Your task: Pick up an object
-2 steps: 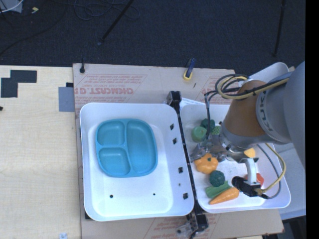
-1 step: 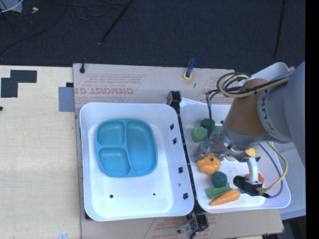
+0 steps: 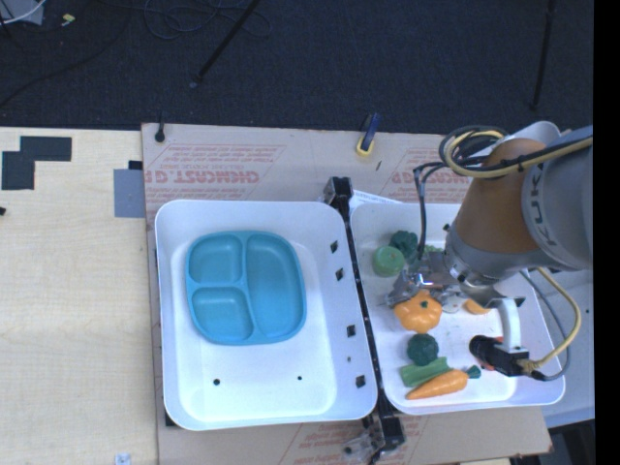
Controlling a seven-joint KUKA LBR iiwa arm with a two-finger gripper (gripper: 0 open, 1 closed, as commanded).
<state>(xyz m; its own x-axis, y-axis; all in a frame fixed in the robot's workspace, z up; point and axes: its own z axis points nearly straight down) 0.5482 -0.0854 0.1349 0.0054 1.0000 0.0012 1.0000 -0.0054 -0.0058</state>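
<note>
The gripper [image 3: 418, 289] hangs low in the right bin [image 3: 542, 395] — just above the orange pumpkin [image 3: 419, 312] (touching or nearly). Jaw spread: cannot tell

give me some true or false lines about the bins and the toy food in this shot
1. The blue divided plate lies in the left bin. True.
2. The toy carrot lies in the left bin. False: it lies near the front edge of the right bin.
3. The claw is over the right bin, next to the orange pumpkin. True.
4. The blue plate holds a green toy. False: its compartments show only blue.
5. The arm reaches over the left bin. False: it is above the right bin.
</note>
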